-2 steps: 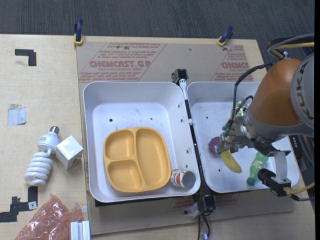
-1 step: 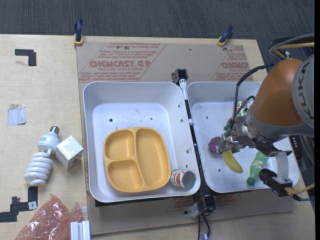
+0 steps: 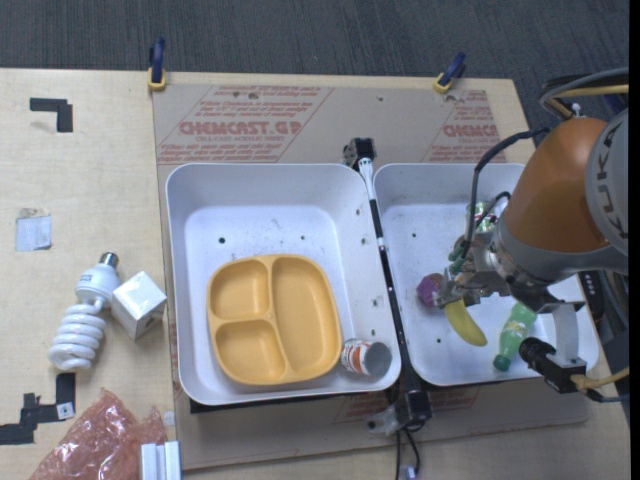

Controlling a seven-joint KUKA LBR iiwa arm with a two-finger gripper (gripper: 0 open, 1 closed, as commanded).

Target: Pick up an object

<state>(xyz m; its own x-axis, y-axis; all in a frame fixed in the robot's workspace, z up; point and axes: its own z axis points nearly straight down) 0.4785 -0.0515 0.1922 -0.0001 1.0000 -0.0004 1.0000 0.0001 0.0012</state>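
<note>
Reaching: my arm [image 3: 570, 203] comes in from the right and hangs over the right bin [image 3: 420, 193], orange band uppermost.
Gripper: the gripper [image 3: 468, 280] sits low over the bin floor, between a purple object and a banana; from my screen I cannot tell how it is set, nor whether it has anything.
Nearest thing: the purple object [image 3: 430, 289], small and roundish, lies just beside the gripper on its left as the camera sees it.
Second thing: the banana [image 3: 465, 323] lies just below the gripper in the view, its long axis running diagonally from upper left to lower right.
Third thing: a green bottle [image 3: 513, 333] lies near the bin's lower right corner, partly under the wrist hardware.
Left bin: the left bin [image 3: 190, 268] carries a yellow divided plate [image 3: 272, 318] and a small can [image 3: 365, 358] at its lower right corner, both well apart from the tool.
Judgement: I would take the purple object or the banana as the target; for the banana, I'd close across its diagonal, not along it.
</note>
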